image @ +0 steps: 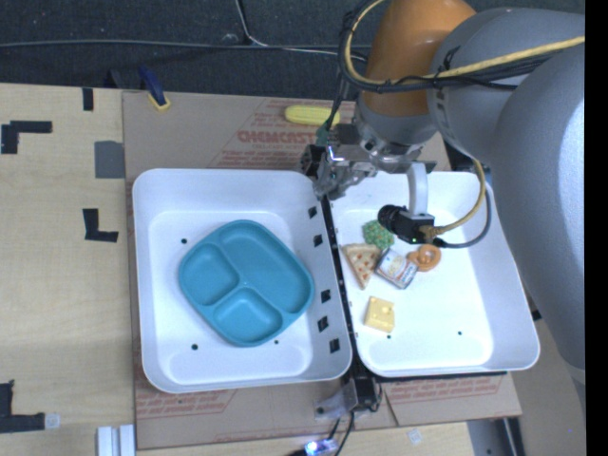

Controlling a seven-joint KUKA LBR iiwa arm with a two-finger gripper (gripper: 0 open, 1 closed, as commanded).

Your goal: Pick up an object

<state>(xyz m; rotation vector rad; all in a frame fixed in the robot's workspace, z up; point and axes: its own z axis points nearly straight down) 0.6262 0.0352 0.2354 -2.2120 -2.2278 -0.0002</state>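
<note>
**Arm over the divider between two white bins**

Two shallow white plastic bins sit side by side on a sheet of brown printed cardboard (256,131), which lies on a pale wooden bench (57,283) marked with strips of dark tape. Behind the bench runs a dark textured wall (142,17) with a thin cable across it. A small yellow object (306,115) rests on the cardboard beyond the bins.

The left bin (157,350) holds a teal plastic divided plate (245,281) with three compartments, lying flat near the middle.

The right bin (494,350) holds a cluster of small things towards its left side: a green leafy toy piece (379,235), a tan wedge-shaped toy slice (360,263), a small silver packet (396,270), an orange ring-shaped piece (427,257) just beside the packet, and a pale yellow square block (380,313) set a little apart, nearer the camera.

The grey arm with its orange band (418,27) reaches in from the right. Its two-finger gripper (328,174) hangs over the far end of the divider where the bins meet; whether it is open or closed cannot be told, and nothing is seen in its grasp.
</note>
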